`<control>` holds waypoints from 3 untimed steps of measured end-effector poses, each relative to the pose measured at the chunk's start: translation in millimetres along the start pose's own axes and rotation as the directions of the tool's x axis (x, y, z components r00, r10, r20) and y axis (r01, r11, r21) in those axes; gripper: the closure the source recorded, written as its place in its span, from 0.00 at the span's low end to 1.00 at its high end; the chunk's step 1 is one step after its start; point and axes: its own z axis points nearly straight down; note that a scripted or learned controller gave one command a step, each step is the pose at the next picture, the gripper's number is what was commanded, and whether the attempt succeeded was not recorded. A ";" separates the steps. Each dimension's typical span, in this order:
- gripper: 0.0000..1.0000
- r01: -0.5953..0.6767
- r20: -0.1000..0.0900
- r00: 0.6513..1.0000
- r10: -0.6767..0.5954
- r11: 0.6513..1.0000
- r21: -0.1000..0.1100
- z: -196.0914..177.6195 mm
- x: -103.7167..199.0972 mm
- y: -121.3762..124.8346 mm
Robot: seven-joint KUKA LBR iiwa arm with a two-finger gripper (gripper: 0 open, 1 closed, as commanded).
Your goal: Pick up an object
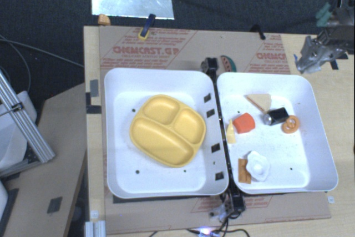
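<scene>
I'm seeing the gripper [312,58] hovering beyond the right bin [319,136], jaws' state unclear. The orange block [243,122], chunky and matte, is sitting near that bin's left wall, its long axis running roughly across the bin

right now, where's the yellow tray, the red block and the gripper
yellow tray [158,140]: camera view, on its large lower compartment
red block [243,122]: camera view, on its top face
gripper [310,61]: camera view, at its lower tip
</scene>
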 end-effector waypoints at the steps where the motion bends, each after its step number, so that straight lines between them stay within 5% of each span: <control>1: 1.00 -0.014 0.001 1.000 0.014 1.000 0.013 194.6 -80.7 -2.6; 2: 1.00 -0.004 0.002 1.000 0.004 1.000 -0.006 109.4 -68.5 -0.7; 3: 1.00 0.001 0.000 1.000 -0.001 1.000 -0.012 -6.4 -9.1 0.0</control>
